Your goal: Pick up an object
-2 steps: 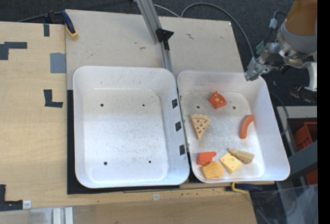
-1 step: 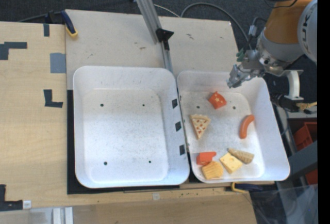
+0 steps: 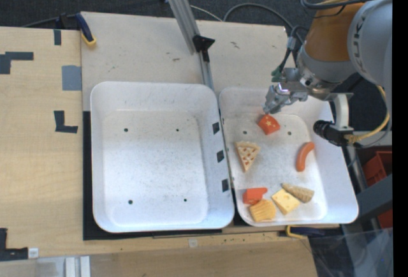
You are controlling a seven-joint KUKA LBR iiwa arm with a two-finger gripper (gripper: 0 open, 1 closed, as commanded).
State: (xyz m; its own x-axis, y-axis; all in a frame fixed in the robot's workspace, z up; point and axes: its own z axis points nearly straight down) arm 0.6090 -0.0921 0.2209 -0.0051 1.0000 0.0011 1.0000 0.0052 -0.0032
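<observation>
The right bin (image 3: 331, 202) holds several toy foods. A small red piece (image 3: 268, 124) lies near its upper middle. My gripper (image 3: 274, 103) hangs just above and behind that red piece, pointing down toward it. A pizza slice (image 3: 247, 155) lies in the bin's middle left. An orange sausage (image 3: 305, 156) lies to the right. Along the front sit a red-orange chunk (image 3: 255, 194), an orange cracker (image 3: 262, 210), a yellow cheese block (image 3: 285, 200) and a tan wedge (image 3: 299, 193).
The left bin (image 3: 102, 142) stands beside the right one, with black clips (image 3: 220, 156) on the shared rim. A slanted metal pole (image 3: 182, 4) rises behind the bins. The arm's orange band (image 3: 335, 20) and cables (image 3: 344, 132) overhang the right bin's far right side.
</observation>
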